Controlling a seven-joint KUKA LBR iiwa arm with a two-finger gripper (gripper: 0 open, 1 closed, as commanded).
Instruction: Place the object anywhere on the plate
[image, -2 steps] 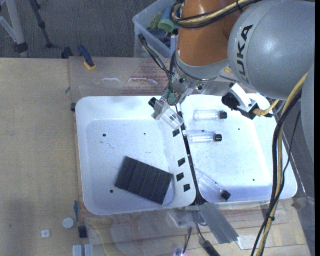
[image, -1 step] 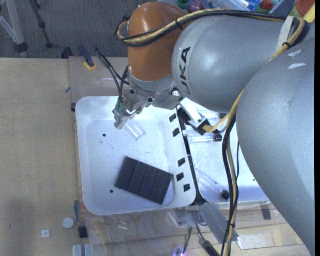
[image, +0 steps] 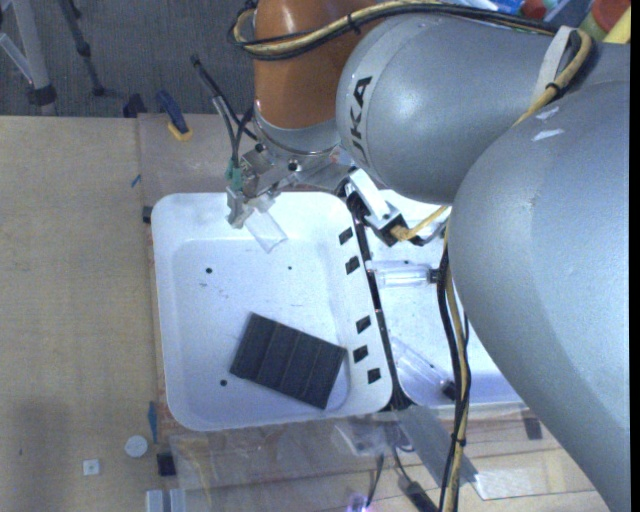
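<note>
Looking down from the fixed camera, the left white bin (image: 170, 330) holds a dark, ribbed rectangular slab (image: 288, 360), which I take to be the plate; it lies flat in the near part of the bin, its long axis running slantwise from upper left to lower right. At the bin's far rim hangs the gripper (image: 243, 210), under the orange band of the arm, with a small pale, see-through piece (image: 265, 232) just below and beside its tip. That piece is probably the object, though it is too faint to be sure, and whether it sits between the fingers or lies loose on the bin floor I cannot tell; nor can I tell if the fingers are apart or together. The relation that matters: the plate lies toward the camera and slightly right of the gripper, well apart from it, with bare bin floor between. By my judgement the object is not yet on the plate, so a carry toward the near side remains
</note>
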